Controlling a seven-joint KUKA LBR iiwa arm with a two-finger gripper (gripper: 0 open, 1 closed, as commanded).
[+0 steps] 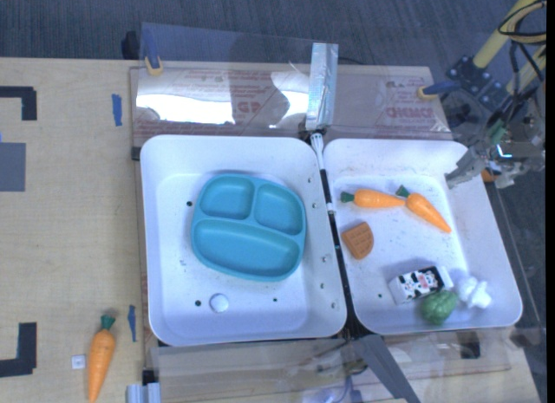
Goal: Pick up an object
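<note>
The right bin holds two orange carrots lying end to end near its far side. A brown wedge-shaped piece lies close to the bin's left wall. Near the front sit a black-and-white patterned box, a green broccoli-like piece and a small white item, all close together. My gripper hangs at the bin's far right corner, above and to the right of the carrots, and is not touching any object.
The left bin carries a blue divided plate and a small white disc. Another carrot lies on the bench outside the bins at the lower left. A clear panel stands behind the bins.
</note>
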